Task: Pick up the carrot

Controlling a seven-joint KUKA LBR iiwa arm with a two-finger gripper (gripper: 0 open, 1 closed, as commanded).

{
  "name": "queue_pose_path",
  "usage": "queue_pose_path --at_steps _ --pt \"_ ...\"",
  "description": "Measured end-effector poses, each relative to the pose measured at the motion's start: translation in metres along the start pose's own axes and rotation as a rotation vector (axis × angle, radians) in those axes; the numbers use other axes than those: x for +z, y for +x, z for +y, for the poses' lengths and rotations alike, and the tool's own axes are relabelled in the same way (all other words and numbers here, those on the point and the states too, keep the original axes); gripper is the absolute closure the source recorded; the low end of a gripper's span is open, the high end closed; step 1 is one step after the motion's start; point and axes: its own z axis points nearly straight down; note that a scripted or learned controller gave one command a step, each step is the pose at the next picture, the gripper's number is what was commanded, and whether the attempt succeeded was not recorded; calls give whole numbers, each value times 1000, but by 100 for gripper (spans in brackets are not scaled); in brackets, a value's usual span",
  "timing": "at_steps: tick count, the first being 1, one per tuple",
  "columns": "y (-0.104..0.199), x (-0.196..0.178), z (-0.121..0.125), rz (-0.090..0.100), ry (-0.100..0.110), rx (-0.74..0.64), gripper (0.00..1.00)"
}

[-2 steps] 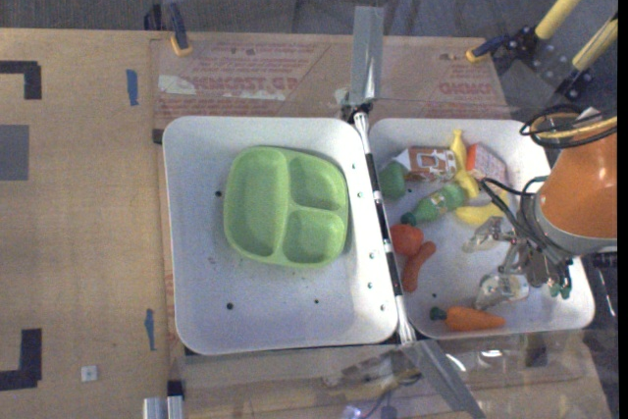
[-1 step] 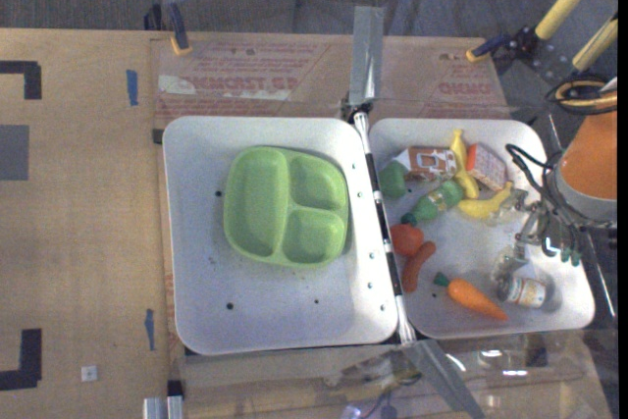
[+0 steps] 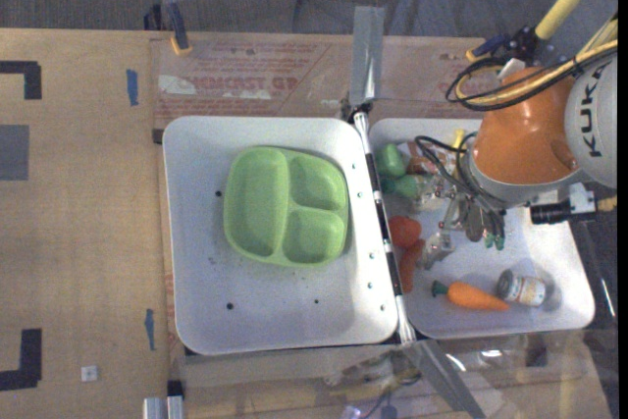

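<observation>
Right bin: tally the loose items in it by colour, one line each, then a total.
Counting what the arm leaves visible in the right bin:
Orange: 1, the carrot
Green: 2, green items at the far left
Red: 2, red items along the left wall
Pale: 1, a small jar beside the carrot
Total: 6

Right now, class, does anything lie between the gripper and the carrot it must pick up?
Nothing visible does. The gripper hangs just above the carrot, with bare bin floor between them. The small jar lies beside the carrot's tip, off that path.
</observation>
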Motion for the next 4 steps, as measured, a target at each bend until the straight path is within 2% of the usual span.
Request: queue_pose_path --at_steps 1,2,3,4 --pt "79 -9 -23 13 4 118 0" --pt "78 -19 -22 8 2 121 100" --pt "41 -80 98 8 -6 307 100" --pt "41 -96 63 8 3 52 100"
